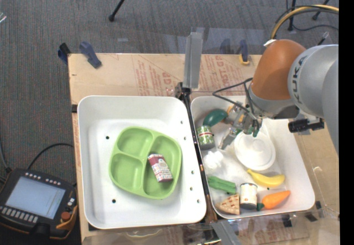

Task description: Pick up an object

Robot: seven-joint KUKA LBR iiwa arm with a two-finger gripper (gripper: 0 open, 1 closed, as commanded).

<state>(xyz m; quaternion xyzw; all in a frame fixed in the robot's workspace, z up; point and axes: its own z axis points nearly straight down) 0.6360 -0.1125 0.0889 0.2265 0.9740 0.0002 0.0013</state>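
A grey robot arm with an orange band is reaching in from the right side of the bench [138, 75] and hanging its gripper [239, 126] low over the right bin [307, 183], toward that bin's back left area. Its two fingers are looking slightly spread with nothing visibly caught between them. The task is asking only for some object to be picked up, and the candidates are crowding the right bin: a small green-lidded jar [206, 135] just left of the gripper near the bin's left wall, a dark green rounded item [215, 116] behind it, a white bowl [255, 151] just right of and below the gripper, a white crumpled item [213, 159], a banana [265, 178], a green flat piece [222, 184], a pizza-slice toy [230, 204], a small can [248, 194] and a carrot-like toy [275, 199] along the front edge. The left bin [94, 128] is carrying a green divided plate [133, 163] with a red can [159, 167] lying in it. The risk, as I judge it, is that the fingers are closing on bare bin floor between the jar and the bowl, or nudging the jar against the wall, or slipping off the bowl's smooth rim. White objects are blending into the white bin, the fingertips are small and blurred, and the arm's bulk is hiding the bin's back right corner.
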